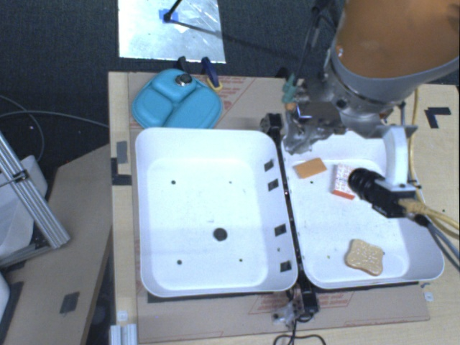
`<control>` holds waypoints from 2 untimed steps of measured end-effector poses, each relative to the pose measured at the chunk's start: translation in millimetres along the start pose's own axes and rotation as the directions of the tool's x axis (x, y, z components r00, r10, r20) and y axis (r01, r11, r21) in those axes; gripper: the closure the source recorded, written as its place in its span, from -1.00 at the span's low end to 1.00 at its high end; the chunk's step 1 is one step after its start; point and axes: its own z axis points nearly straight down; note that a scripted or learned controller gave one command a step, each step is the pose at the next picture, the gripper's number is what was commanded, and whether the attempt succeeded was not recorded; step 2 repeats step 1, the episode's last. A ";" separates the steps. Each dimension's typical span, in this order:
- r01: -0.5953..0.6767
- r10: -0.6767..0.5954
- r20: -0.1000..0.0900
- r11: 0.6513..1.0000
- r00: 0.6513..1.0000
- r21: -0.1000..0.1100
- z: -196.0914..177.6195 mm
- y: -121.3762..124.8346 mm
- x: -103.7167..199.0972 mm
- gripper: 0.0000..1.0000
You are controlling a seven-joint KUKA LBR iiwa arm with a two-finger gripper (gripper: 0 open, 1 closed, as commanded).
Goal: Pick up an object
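Right now the gripper [298, 141] hangs low over the far left corner of the right bin [420, 261], close to the wall where the 2 bins meet. It is partly hidden by the big grey and orange arm [392, 34], so I cannot tell how it is set, and I see nothing in it.

Just beside it, a little nearer to us, lies a flat orange piece [310, 168] that looks like a cracker. This is the closest thing to grab. It looks to me like the arm is at the reaching step, with the pick not yet made. For the next move, I think the gripper needs to shift a bit toward the orange piece and go down on it. The piece is thin and flat, so it may be hard to pinch.

Next to that is a small red and white box [341, 181], touching a black tube part [377, 191] of the robot. Near the front of the right bin sits a tan toast slice [365, 257], well apart from the others.

The left bin [154, 264] has 1 small dark round thing [220, 234] on its floor.

Behind the left bin rests a blue tray [177, 103].
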 end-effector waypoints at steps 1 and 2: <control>-0.014 0.014 0.004 1.000 1.000 0.013 52.5 -2.6 -21.5 1.00; -0.014 0.014 0.004 1.000 1.000 0.013 52.5 -2.6 -21.5 1.00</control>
